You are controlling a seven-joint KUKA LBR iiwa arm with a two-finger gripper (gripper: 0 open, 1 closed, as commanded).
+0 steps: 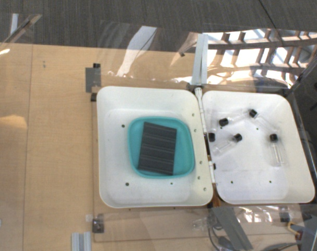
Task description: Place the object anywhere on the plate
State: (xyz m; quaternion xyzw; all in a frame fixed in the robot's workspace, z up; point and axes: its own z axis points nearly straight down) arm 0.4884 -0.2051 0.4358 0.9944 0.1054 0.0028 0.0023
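Camera view: dark ribbed block point(157, 148) lies on teal plate point(134, 150).

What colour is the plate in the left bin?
Teal, seen in the camera view: the plate under a dark ribbed block.

Wooden bench point(43, 156) bears two white bins side by side: left point(111, 192), right point(299, 192).

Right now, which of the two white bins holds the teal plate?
The left white bin: the teal plate sits in it with a dark ribbed block on top; the right white bin holds small clear black-capped vials.
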